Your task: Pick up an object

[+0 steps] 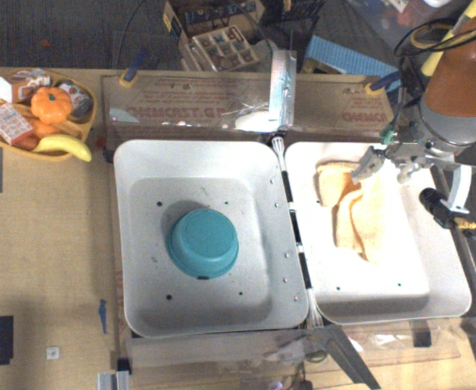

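A tan bench [43,258] carries two white bins: the left bin [140,169] holds an upturned teal bowl [204,242], and a basket of toy food [35,116] sits at the far left corner (cluttered crates lie beyond). In the right bin [408,291] a pale orange-edged cloth [356,210] hangs from the gripper [382,162], pinched between its fingers, lower end draped on the floor. The arm [457,80] reaches in from the upper right.

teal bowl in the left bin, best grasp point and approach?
The teal bowl sits upside down, base up, near the middle of the left bin, with free floor all round. Probably best to come straight down and pinch across its raised base ring; the flared wall would likely slip.
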Controlling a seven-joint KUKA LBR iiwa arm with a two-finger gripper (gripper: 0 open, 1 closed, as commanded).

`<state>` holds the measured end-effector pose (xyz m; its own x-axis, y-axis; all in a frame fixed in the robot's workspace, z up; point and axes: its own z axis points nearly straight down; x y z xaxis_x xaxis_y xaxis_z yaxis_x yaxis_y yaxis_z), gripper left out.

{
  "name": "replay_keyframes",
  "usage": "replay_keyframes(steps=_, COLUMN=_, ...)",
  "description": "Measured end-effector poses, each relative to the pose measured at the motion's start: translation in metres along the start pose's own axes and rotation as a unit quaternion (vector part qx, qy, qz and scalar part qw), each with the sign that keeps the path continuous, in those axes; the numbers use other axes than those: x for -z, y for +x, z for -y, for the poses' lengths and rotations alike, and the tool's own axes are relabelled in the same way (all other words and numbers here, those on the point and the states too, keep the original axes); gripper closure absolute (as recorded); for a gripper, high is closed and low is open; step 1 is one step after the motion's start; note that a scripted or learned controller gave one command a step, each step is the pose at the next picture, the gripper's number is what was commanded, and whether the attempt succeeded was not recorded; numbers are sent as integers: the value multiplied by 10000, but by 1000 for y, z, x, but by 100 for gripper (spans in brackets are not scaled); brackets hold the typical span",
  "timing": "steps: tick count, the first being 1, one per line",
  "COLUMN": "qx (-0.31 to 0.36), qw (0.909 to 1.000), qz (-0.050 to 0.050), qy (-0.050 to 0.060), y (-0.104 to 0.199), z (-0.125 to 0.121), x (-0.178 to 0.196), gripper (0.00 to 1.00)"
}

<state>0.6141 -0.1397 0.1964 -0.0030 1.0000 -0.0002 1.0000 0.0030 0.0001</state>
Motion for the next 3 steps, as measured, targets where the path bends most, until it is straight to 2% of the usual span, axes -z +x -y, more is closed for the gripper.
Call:
replay_keyframes(steps=1, qx=0, qw=10000, qz=0, qy=0, y=0, z=0, x=0, gripper=0)
replay_keyframes(steps=2, qx=448, qw=9990, qz=15, qy=-59, y=25, z=-38, x=-105, gripper=0)
replay_keyframes(steps=3, qx=439, qw=9990, qz=34, qy=-81, y=23, z=-39, x=-94, gripper=100)
